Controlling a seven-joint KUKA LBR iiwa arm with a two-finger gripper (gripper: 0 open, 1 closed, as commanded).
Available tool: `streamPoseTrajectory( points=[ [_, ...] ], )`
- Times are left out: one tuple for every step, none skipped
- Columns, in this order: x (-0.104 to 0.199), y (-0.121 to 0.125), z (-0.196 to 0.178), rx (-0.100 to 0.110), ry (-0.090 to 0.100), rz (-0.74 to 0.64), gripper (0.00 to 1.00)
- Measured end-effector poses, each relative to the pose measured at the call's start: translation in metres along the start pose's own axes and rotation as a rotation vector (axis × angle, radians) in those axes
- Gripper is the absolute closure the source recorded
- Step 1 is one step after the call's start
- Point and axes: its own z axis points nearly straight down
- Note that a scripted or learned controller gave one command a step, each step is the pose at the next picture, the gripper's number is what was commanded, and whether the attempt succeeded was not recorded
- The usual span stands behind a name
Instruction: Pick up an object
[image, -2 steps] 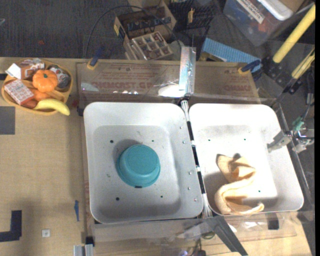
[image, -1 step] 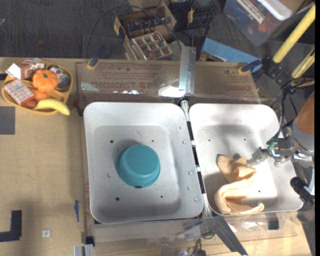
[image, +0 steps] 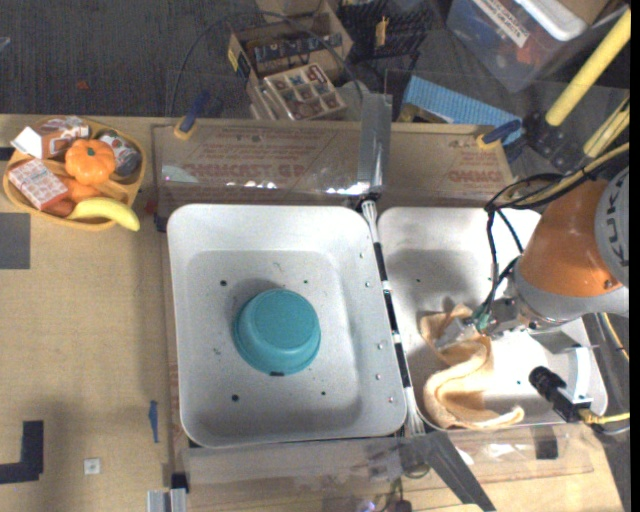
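White plastic forms two shallow bins, set side by side on a tan bench (image: 80, 340). In the left bin (image: 200, 250) a teal bowl (image: 278, 331) is placed upside down, slightly below and left of the bin's centre, well apart from every wall. In the right bin (image: 430, 240) a tan, floppy item, apparently cloth or soft rubber (image: 462, 385), is draped across the lower half, one looped end lying near the front wall and the other end raised toward the arm. The grey arm with the orange band (image: 575, 255) is seen entering from the right, and the gripper (image: 478, 324) is lowered into the right bin at the upper end of the tan item. The fingertips are seen touching or just above that raised end, but the jaws are too small and blurred for their state to be told, and whether the item sits between them cannot be told either. A black cable (image: 497, 240) is looped from the arm down toward the wrist. At the bench's far left corner a yellow dish (image: 30, 195) is found, bearing a small orange pumpkin (image: 90, 160), a banana (image: 105, 211) and a few printed packets. Brown cardboard (image: 270, 155) is stood behind both bins, with clutter on the dark floor beyond.
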Motion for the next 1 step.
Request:
streamPoseTrajectory(
  points=[
    [-0.0005, 0.0017, -0.0083, -0.004, 0.003, 0.003, 1.0]
  ],
)
